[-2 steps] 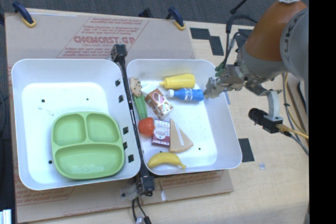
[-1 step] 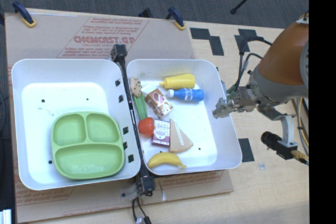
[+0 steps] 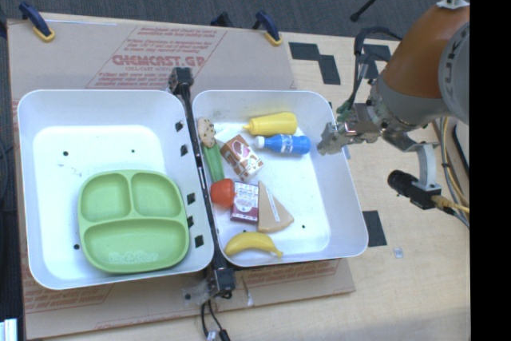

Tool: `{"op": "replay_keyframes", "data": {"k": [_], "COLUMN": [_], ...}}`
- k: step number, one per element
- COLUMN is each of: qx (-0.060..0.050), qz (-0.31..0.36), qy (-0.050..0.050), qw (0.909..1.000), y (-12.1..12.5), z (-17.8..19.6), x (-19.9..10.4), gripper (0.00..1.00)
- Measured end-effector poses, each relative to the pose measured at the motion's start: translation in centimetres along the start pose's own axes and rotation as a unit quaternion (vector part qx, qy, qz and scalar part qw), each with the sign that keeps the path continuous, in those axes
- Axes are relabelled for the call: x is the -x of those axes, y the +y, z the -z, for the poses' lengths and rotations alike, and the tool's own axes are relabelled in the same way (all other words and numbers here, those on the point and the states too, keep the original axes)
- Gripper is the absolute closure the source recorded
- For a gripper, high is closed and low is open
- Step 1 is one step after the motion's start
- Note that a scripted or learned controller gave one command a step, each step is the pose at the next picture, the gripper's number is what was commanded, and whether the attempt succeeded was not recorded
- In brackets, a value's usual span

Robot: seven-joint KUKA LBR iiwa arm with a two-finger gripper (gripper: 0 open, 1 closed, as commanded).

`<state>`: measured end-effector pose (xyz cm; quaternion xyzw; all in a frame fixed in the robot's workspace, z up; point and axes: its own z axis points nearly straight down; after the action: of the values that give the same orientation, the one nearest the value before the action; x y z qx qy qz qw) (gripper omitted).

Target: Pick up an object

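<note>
Hovering at the right rim of the right-hand shallow white plastic bin [image 3: 345,196], the grey arm's end effector [image 3: 329,138] holds nothing, and how wide it stands cannot be told. Just beside it to the camera's left lies a glossy blue bottle with a white cap [image 3: 285,144], long axis running left to right, likely the nearest pick. A smooth yellow squeeze bottle [image 3: 271,124] lies just behind it. A curved yellow banana [image 3: 253,244] rests at the near wall.
</note>
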<state>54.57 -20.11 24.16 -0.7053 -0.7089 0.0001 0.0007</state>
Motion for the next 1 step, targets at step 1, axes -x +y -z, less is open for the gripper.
{"op": "replay_keyframes", "data": {"k": [1], "qx": [0.001], "qz": [0.000], "qy": [-0.001], "qw": [1.0000], "y": [6.37], "z": [0.13], "x": [1.00], "gripper": [1.00]}}
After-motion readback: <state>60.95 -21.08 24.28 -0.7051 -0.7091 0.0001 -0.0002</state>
